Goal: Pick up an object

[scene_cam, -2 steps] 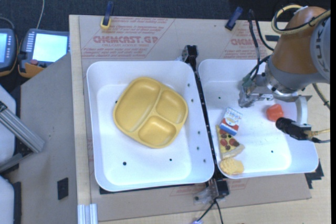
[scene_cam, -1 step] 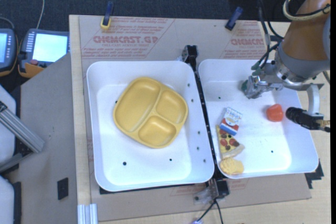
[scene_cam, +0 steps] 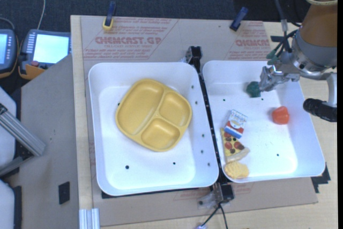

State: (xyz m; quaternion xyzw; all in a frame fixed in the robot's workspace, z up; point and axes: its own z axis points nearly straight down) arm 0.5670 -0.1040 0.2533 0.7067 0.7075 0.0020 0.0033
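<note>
My gripper (scene_cam: 267, 81) hangs low over the far part of the right bin (scene_cam: 305, 166), reaching in from the right. A small dark green object (scene_cam: 253, 88) lies just to its left, touching or nearly touching the gripper's tip; whether it is held is unclear. A red round object (scene_cam: 280, 115) sits on the bin floor in front of the gripper. Near the bin's left wall lie a small white, blue and red carton (scene_cam: 236, 123), a toy pizza slice (scene_cam: 234, 146) and a yellow rounded piece (scene_cam: 237, 170).
The left bin (scene_cam: 107, 169) holds a yellow divided plate (scene_cam: 154, 113). A black divider (scene_cam: 206, 115) runs between the bins. Blue clamps (scene_cam: 109, 14) (scene_cam: 238, 18) grip the board's far edge. Screens (scene_cam: 48, 48) stand at the left, off the bench.
</note>
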